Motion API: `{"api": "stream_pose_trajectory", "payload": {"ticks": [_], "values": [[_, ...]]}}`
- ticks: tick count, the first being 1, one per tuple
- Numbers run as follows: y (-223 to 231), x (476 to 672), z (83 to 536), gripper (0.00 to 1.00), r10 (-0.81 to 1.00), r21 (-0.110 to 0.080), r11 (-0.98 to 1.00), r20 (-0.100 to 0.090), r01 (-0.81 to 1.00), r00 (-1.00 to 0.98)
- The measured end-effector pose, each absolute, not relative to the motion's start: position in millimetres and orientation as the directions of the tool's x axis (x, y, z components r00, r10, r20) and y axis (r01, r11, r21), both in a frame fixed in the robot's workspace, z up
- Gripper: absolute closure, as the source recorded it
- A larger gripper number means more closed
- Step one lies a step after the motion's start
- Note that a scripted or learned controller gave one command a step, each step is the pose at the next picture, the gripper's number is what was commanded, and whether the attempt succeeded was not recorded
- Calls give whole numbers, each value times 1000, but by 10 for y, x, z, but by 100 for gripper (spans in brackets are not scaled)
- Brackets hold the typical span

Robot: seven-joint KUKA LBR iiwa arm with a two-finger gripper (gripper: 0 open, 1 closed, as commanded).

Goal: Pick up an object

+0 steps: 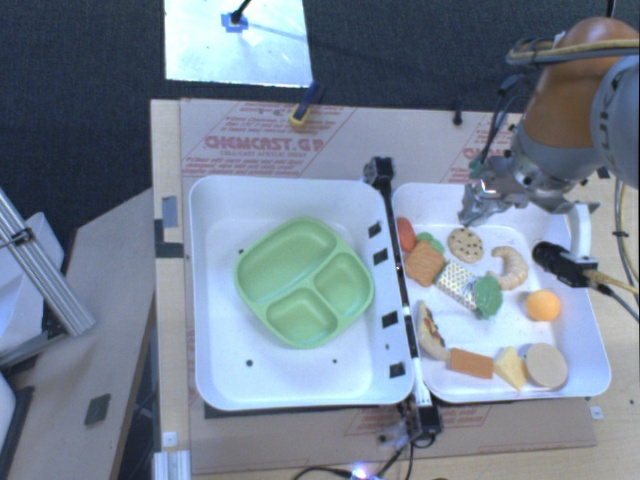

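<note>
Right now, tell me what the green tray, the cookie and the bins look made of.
Green tray: likely moulded plastic, matte, one even pale green with rounded compartments.
Cookie: probably plastic toy food, a tan disc with dark specks; too small to be sure.
Bins: seemingly white plastic, smooth, slightly glossy, with rounded rims.

A grey arm (615,108) is seen at the right of the camera view, its casing smooth and rounded. Above the wrist an orange band (565,93) is carried, broad and glossy, with a paler highlight across its top. A dark cable (530,50) is looped over the orange section near its upper edge, and thin dark wires are run down its left side towards the wrist. Below the band a grey metal collar is fitted, ringed and slightly shiny. The gripper (478,204) is built of small grey and silver parts, angular in shape; its finer details are blurred.
</note>
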State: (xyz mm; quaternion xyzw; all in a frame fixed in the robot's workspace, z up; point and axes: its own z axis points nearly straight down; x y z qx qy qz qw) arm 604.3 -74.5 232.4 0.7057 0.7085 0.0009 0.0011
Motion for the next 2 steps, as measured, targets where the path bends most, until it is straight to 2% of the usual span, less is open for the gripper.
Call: {"api": "stream_pose_trajectory", "payload": {"ticks": [1,2], "values": [[-595,6010,2272,100,1000,2,5,-1,1000,-5],[-737,6041,2325,100,1000,2,2,-1,1000,-2]]}}
